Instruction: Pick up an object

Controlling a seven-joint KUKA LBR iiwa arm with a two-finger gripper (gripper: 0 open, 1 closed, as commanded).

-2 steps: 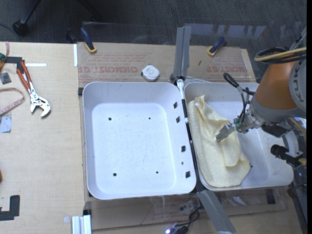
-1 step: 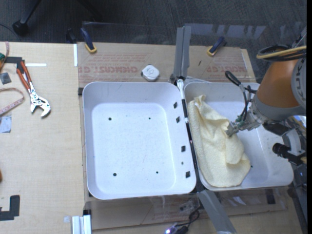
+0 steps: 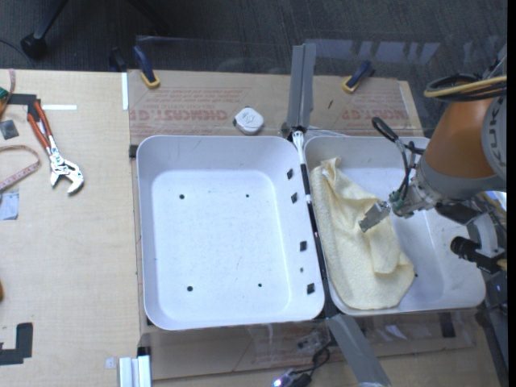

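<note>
Reaching in from the frame's right, my gripper (image 3: 372, 217) hangs over the pale yellow cloth (image 3: 355, 244), which lies crumpled in the right bin (image 3: 439, 285) at centre right. I cannot tell how the jaws stand. At far left, a wrench (image 3: 56, 161) rests on the bench (image 3: 64, 256).

The end effector (image 3: 372, 217) hovers over a crumpled yellow cloth (image 3: 355, 244) in the right bin (image 3: 451, 285).
</note>
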